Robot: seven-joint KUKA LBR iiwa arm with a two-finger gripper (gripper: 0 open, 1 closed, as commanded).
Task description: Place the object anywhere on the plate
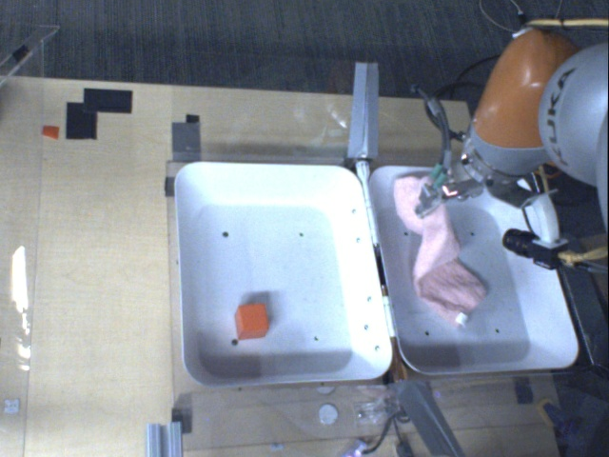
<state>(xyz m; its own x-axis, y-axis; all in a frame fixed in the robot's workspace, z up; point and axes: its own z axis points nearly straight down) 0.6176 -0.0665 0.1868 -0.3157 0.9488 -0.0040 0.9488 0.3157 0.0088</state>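
Presently, the gripper (440,190) is seen over the far-left part of the right bin (533,350), closed on the upper end of a pink cloth (442,269). From that pinch the cloth's long axis is stretched toward the bin's near edge, where its bunched end is rested on the floor. 1 orange block (252,321) is lying in the left bin (285,198), near its near-left corner. No plate can be made out.

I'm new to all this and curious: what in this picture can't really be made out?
- Claw: too small in the camera view, partly under the orange wrist; open or shut unclear.
- Pink cloth: whether the claw grips its top end is unclear.
- Arm: cut off by the right edge.
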